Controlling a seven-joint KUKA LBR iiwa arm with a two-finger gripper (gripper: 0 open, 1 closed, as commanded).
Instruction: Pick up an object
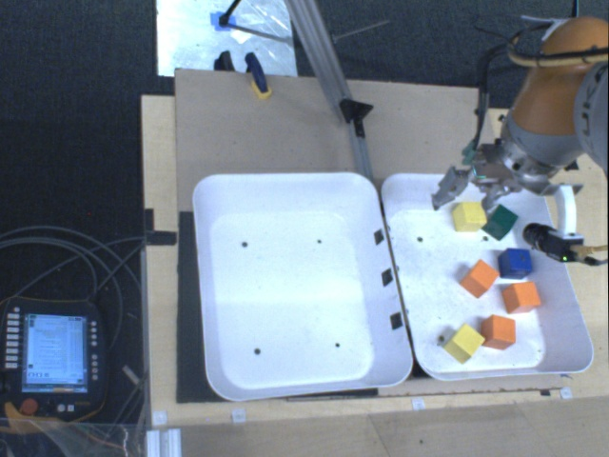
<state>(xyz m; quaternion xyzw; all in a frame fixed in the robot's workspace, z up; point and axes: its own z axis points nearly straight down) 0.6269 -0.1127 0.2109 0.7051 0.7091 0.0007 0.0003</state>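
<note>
Nearest the lens, a yellow block [463, 342] lies by the right bin's [411, 255] front edge. At that bin's far edge, the gripper [468, 194] hangs with fingers spread, seemingly just above another yellow block [468, 216], a green one [500, 222] beside it. Blocks total seven: two yellow, three orange [480, 278], one blue [515, 263], one green. Left of them, a second white bin [285, 284] rests on the tan bench [276, 122].

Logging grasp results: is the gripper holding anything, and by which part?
Nothing is held. The gripper hangs open above the yellow block in the right bin, fingers spread, with no block between them.
</note>
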